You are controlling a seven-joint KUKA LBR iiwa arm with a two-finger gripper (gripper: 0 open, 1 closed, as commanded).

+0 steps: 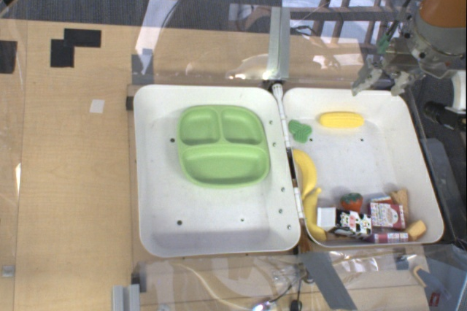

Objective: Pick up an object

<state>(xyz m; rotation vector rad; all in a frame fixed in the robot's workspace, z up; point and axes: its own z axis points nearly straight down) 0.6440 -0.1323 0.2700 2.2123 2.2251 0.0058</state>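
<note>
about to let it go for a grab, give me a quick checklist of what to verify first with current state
1. Claw carries nothing: ok, nothing shows between its fingers, which look spread.
2. Claw over the target bin: not ok, it hangs at the far right corner of the right bin, above the rim.
3. An easy target stands apart: ok, the yellow oblong piece lies alone near the far wall.
4. Banana graspable: cannot tell, it lies tight along the divider wall.
5. Near-corner clutter separable: not ok, small boxes and toy foods are packed together.
6. Green tray out of the way: ok, it sits in the left bin.
</note>
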